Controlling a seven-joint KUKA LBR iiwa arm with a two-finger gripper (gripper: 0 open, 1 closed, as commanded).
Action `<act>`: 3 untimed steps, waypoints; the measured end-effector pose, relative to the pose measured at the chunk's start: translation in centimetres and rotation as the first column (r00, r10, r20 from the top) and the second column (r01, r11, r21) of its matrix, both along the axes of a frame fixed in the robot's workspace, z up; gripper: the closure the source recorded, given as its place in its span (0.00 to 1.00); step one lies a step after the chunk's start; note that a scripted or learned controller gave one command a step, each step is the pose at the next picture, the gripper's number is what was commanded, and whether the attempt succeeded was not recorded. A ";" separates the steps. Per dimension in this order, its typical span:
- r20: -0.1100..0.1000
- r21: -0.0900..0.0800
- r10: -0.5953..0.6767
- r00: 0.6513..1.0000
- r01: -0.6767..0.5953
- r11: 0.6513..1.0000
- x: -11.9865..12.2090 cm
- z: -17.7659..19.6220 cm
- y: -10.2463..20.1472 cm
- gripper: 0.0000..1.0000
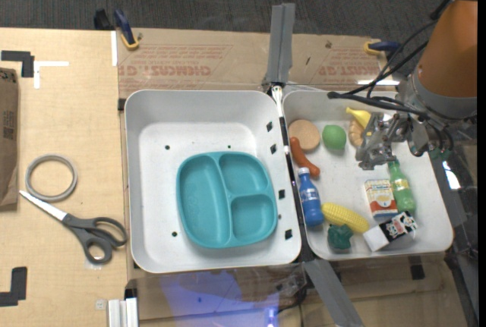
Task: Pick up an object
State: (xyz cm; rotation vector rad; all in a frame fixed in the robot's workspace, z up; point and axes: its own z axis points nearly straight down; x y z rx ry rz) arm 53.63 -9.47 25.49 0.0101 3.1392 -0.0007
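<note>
Camera view, bench seen from above at a slant.

Left bin (144, 166): holds one teal divided plate (228, 199), lying flat near the middle, three compartments facing up, nothing in them.

Right bin (440, 242): holds the loose objects, any of which could serve as the thing to pick up. Along the wall shared with the other bin: a tan round piece (305, 134), an orange-red sausage-like item (303, 157), and a blue bottle (309, 198) lying on its side. Beside these, a green ball (334, 137) and a yellow banana-like piece (358, 119). Toward the near edge: a yellow corn cob (345, 216), a dark green lump (340, 239), a small white carton (377, 199), a green bottle (400, 189) and a black-and-white box (392, 230). The items lie scattered and partly touching, as if tipped in rather than arranged.

Gripper (372, 152): hangs over the upper middle of the right bin, between the banana-like piece and the green bottle, cables trailing from the wrist. Whether it is released or clenched cannot be told; nothing is seen grasped in it. Judged step: lowering onto a candidate, pick not yet made.

Bench outside the bins: a tape roll (51, 177) and scissors (80, 225), well apart from the work, likely left-over tools.
</note>
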 end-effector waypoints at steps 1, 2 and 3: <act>-0.001 0.000 0.041 0.999 -0.041 0.999 3.9 -9.1 -0.2 0.00; 0.000 0.001 -0.054 0.999 0.054 0.999 3.2 -16.3 0.1 0.00; -0.001 0.001 -0.179 0.984 0.179 0.984 -0.1 -16.3 -0.5 0.00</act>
